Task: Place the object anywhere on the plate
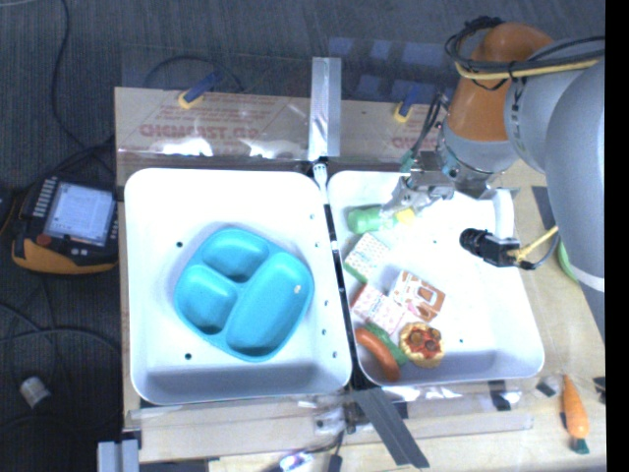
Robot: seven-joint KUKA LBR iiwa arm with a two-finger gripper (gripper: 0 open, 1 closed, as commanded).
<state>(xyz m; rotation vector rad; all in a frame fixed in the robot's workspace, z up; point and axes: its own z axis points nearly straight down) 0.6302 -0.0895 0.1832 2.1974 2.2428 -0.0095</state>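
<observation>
A blue plate (244,291) with three compartments lies in the left bin (157,205); nothing sits on it. My gripper (411,201) hangs low over the back of the right bin (511,313), just right of a small green and yellow object (370,217). It looks close to that object's yellow end, but I cannot tell whether they touch. The orange wrist band (491,77) is above and behind the gripper.
The right bin also holds a dotted white box (366,255), a pink patterned box (383,308), a red-and-white box (419,296), a toy hot dog (377,351) and a toy pizza piece (423,343). A black part (486,245) juts over the bin's right side. A handheld controller (69,222) lies left of the bins.
</observation>
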